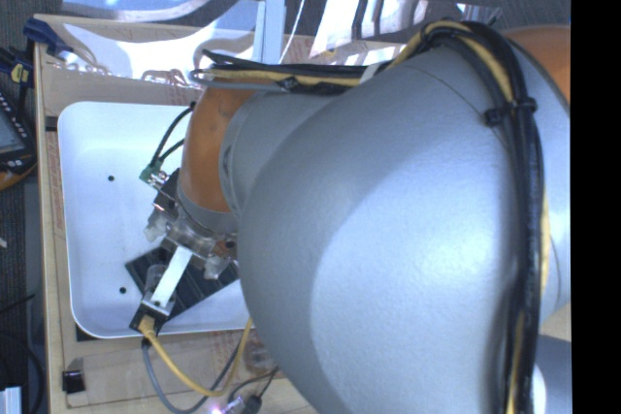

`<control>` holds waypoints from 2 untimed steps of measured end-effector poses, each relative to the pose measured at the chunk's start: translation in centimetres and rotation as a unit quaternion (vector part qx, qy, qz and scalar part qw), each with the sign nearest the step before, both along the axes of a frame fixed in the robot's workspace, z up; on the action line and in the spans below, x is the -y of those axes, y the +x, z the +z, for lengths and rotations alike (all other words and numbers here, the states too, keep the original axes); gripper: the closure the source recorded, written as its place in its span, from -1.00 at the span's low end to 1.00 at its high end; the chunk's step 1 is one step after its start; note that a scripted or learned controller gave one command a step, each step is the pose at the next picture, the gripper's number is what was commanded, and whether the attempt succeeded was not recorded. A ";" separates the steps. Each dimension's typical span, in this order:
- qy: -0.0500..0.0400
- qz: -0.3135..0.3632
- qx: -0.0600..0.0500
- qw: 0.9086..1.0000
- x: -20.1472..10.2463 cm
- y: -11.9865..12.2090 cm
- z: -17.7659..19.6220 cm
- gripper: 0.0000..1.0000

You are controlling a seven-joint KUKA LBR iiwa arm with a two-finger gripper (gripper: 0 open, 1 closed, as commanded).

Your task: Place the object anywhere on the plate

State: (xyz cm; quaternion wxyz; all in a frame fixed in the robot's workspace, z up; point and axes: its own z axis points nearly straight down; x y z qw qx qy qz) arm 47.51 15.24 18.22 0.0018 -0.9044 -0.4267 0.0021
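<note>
Gripper [189, 242]: at end of grey arm [388, 238], below orange band [209, 145], pointing down and toward view's left. Spread or pressed together: cannot tell, wrist blocks sight. Nothing seen held.

Gripper sits low over white bin [92, 208] on view's left, near its front edge. Bin floor to gripper's left is bare white.

Object and plate: place cannot be told, arm covers rest of tabletop [107, 368]. So direction from gripper to object, and its long axis, are unknown. Judgement: task not visibly advanced.
</note>
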 end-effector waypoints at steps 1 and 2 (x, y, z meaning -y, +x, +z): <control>0.000 0.000 0.000 1.000 0.0 0.0 0.0 -1.00; 0.000 0.000 0.000 1.000 0.0 0.0 0.0 -1.00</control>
